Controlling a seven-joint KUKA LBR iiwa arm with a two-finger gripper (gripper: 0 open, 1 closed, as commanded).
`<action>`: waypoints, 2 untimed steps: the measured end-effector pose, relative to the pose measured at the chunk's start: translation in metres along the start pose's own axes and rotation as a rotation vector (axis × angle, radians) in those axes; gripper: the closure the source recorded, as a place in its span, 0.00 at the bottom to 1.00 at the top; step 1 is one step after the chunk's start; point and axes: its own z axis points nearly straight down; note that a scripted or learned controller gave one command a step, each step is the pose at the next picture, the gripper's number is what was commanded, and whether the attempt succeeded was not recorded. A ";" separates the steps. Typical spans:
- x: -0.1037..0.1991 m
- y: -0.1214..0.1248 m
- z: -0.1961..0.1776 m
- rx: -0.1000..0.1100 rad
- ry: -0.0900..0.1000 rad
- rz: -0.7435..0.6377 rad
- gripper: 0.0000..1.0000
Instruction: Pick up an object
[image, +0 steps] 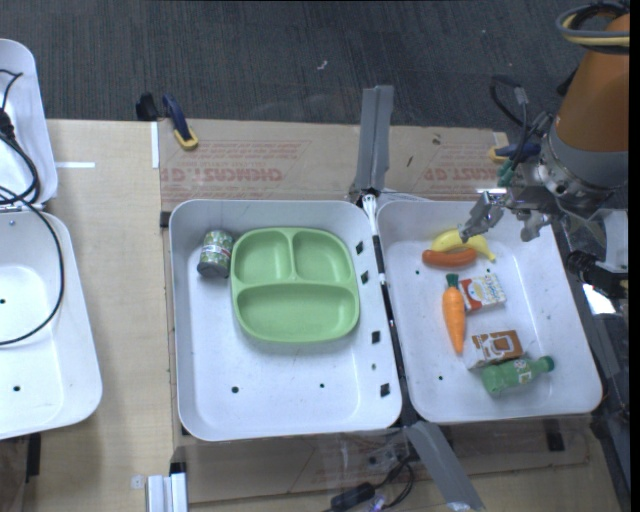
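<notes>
In the right bin (560, 400) lie a yellow banana (458, 240), a red sausage (449, 257), an orange carrot (455, 316), a red and white carton (486, 290), a brown packet (497, 346) and a green bottle (515, 373). My gripper (505, 222) hangs over the bin's far right part, just right of the banana. Its fingers stand apart and open, with nothing between them. The left fingertip (479, 222) is close above the banana's right end.
The left bin (200, 390) holds a green divided plate (295, 283) and a small can (214, 253) near its far left corner. A grey divider post (375, 140) stands between the bins at the back. White trays (40, 330) lie at the far left.
</notes>
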 end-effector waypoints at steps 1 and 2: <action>0.001 0.005 0.138 0.001 0.000 0.065 0.00; -0.011 -0.018 0.175 -0.014 0.000 0.059 0.00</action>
